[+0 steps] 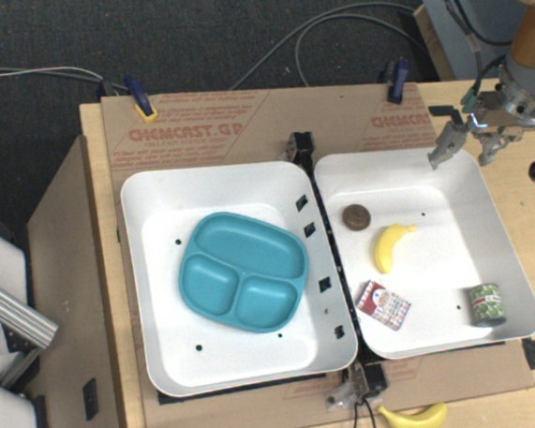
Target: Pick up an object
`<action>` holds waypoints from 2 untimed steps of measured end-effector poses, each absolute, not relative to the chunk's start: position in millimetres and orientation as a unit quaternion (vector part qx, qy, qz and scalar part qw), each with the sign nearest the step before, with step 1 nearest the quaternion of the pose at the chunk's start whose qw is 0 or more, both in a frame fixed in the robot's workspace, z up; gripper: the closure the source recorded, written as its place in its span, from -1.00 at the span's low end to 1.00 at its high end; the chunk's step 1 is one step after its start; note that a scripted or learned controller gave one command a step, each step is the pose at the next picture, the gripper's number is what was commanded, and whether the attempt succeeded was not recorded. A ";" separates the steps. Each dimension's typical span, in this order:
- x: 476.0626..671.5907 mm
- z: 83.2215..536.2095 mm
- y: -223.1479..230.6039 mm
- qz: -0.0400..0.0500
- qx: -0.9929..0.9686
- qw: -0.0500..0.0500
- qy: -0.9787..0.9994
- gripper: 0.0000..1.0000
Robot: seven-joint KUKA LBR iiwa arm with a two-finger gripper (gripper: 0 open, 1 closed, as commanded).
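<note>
At the counter's (113, 270) near edge, a second banana (417, 418) lies outside the bins, just below the seam between them. In the right bin (505, 232), a small green can (486, 304) sits in the near right corner, with a red-and-white packet (383, 304) near the bin's left wall. Farther in lie a yellow banana (391, 245) and, just beyond it, a round brown object (356, 217); the bin's centre and far right floor are bare. The left bin (147, 229) holds a teal divided plate (242, 271), with white floor showing on all sides of it. At the far right, the pincer (463, 145) hangs over the right bin's far rim, its two fingers spread apart and gripping nothing, well apart from every object. Blue clamps (142, 100) pin the cardboard sheet at the counter's far edge.
</note>
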State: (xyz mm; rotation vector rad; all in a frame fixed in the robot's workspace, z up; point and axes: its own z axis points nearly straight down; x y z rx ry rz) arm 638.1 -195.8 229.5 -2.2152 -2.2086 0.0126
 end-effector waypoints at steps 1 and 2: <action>640.9 238.7 -195.0 0.000 -0.707 0.000 -0.707 -1.00; 632.7 192.8 -192.6 0.001 -0.707 0.003 -0.707 -1.00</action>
